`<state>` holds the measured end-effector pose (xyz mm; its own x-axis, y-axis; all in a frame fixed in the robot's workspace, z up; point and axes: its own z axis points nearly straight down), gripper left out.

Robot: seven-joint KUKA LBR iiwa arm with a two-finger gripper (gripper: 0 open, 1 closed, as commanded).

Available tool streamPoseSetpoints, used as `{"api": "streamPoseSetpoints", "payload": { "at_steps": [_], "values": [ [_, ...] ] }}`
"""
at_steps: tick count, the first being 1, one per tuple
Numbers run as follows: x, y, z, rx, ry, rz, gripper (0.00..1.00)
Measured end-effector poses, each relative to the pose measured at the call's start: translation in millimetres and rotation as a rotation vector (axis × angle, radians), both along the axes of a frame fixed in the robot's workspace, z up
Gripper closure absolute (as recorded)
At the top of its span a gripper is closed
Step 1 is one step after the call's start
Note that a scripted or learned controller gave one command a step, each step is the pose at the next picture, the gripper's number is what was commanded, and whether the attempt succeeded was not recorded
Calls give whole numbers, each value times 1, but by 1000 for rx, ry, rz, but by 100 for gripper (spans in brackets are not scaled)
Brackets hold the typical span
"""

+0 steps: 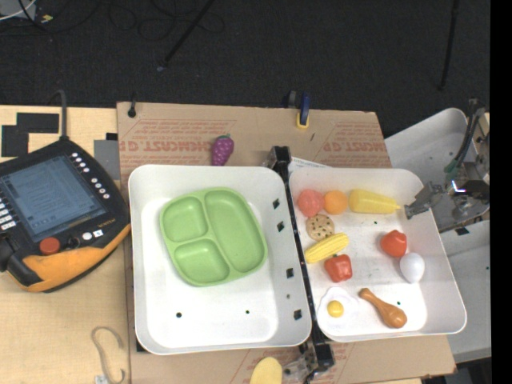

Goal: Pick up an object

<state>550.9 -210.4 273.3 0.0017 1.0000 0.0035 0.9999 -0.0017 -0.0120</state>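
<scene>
Brown cardboard covers the bench under two white bins. In the left bin lies a green divided plate. On the right bin floor sit toy foods: a corn cob, cookie, red pepper, tomato, white egg, drumstick. At that bin's right rim hovers the gripper, grasping nothing visible; its state cannot be told.

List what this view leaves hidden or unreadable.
- Gripper, camera view: small and cluttered at the right bin's edge; its grip state is unreadable.
- Yellow object: cut off by the bottom edge; identity unclear.
- Pendant screen: text too small to read.
- Purple grapes: small, detail blurred.
</scene>
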Motion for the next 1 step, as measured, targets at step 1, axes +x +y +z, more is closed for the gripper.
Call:
{"api": "streamPoseSetpoints", "payload": {
  "at_steps": [1],
  "values": [
    [2,0,6,-3,-10,1,0]
  ]
}}
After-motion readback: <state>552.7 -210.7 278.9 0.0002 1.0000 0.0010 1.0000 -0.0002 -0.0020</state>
